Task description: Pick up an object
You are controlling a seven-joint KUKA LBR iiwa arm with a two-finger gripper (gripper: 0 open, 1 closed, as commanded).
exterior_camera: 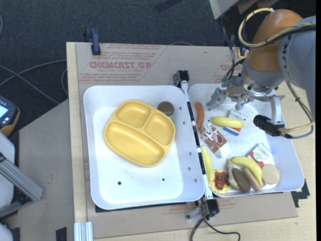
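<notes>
Gripper (228, 98) spread and holding nothing, poised in right bin (293, 159) over far end; banana (226, 121) lying just nearer the camera, long axis crosswise, sausage (199, 114) left of banana.

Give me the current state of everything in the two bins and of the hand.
hand: low over the right bin's far end, nothing visibly between its fingers
yellow plate: right way up in the left bin, compartments bare
brown disc: lying flat by the plate's far edge
small banana: lying loose below the hand
hot dog: lying beside the divider
snack packet: lying flat
large banana: resting on the near-corner pile
</notes>
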